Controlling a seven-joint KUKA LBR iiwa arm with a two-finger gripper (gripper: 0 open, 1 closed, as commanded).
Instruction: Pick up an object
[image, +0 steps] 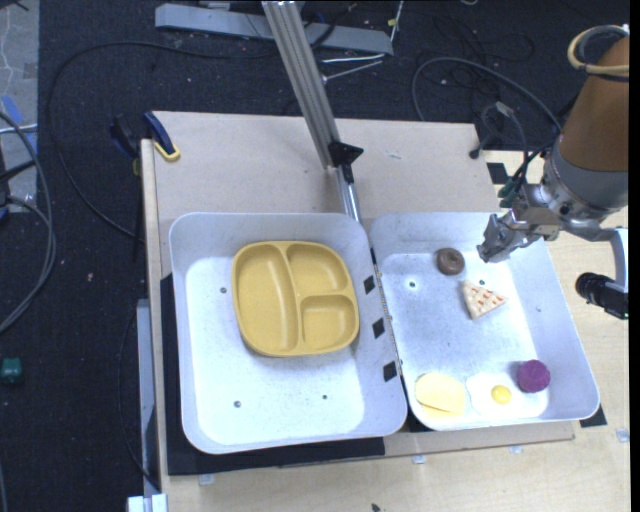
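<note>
Camera view, right bin (425, 335) first: five small toy pieces scattered across its white floor. Nearest the far rim, a round brown piece (450, 262), lying flat, apart from the rest. Just beside it, toward the near side and a little right, a triangular orange-and-cream wedge (483, 299) with small dots on top, not touching the brown piece. Along the near rim, three in a row: a pale yellow oval (440, 392) at the left, a white fried-egg shape with a yellow centre (497, 394) in the middle, touching or almost touching the oval, and a purple lump (532, 376) at the right, close to the egg.

Gripper (497, 243) over the far part of the same bin, pointing down and left, just right of the brown piece and above the wedge. Nothing visibly held. Open or closed: cannot tell from this slant, the dark tip too small and blurred. Behind it, grey wrist and orange band (600, 95) reaching in from the right.

Left bin (200, 330) alongside, touching the right one at the middle. Inside, a yellow divided plate (296, 298) with three compartments, resting toward the far half.

Beneath both, a light wooden bench (240, 160). At its far left corner, a blue and yellow clamp (160, 137). Between the bins, rising away from the bench, a slanted metal pole (310, 90). Around the bench, dark floor with black cables (60, 120).
</note>
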